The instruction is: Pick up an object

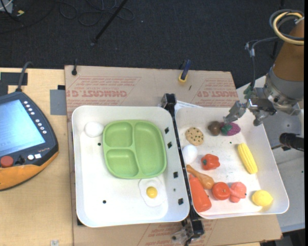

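Observation:
My gripper (242,120) hangs open over the back of the right bin (278,181). Its left fingertip (230,119) is just above a purple toy (232,129), and nothing sits between the fingers. Beside the purple toy lies a brown ball (214,128). Further toys fill this bin: a cookie (194,135), a white egg (189,151), a red pepper (210,161), a corn cob (247,158), a carrot (199,175), a tomato (221,190), a pink piece (238,190) and a lemon (262,198).
The left bin (87,188) holds a green divided plate (133,148), a white ball (93,129) and a fried egg (152,192). A teach pendant (18,132) lies on the bench at far left. A black divider (175,152) separates the bins.

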